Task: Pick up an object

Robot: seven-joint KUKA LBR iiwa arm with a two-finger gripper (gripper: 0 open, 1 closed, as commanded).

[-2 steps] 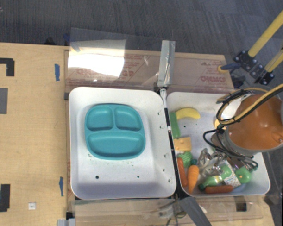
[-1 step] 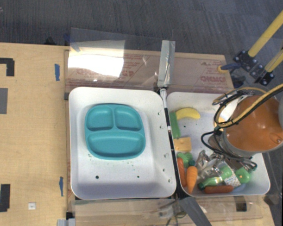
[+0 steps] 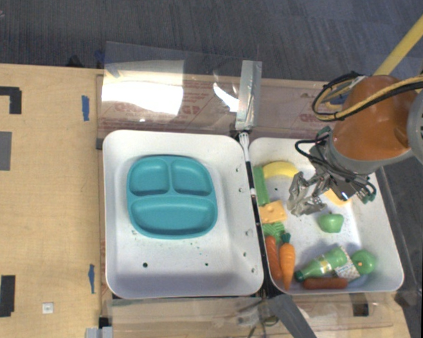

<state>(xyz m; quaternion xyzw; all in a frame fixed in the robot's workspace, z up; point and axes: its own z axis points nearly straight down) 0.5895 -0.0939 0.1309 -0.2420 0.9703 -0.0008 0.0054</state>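
A tan bench (image 3: 37, 193) bears two white bins side by side, with a clear sheet taped along the edge behind them. The left bin (image 3: 111, 265) holds a teal tray (image 3: 172, 197) with three compartments. The arm (image 3: 372, 125), its orange band uppermost, reaches over the right bin (image 3: 382, 233). The gripper (image 3: 306, 200) hangs low in that bin's middle, fingers parted with nothing between them.

The toys lie around it. A bottle (image 3: 329, 262) lies tilted near the front wall with a red sausage (image 3: 325, 283) touching its lower side and a green ball (image 3: 364, 259) at its right end. A carrot (image 3: 286, 261) lies at the bin's left front. A banana (image 3: 281, 170) sits up and to the left of the gripper, a yellow cheese block (image 3: 272, 213) lies below and left of it, and a small green fruit (image 3: 330, 222) lies just to its lower right, apart from the fingers.
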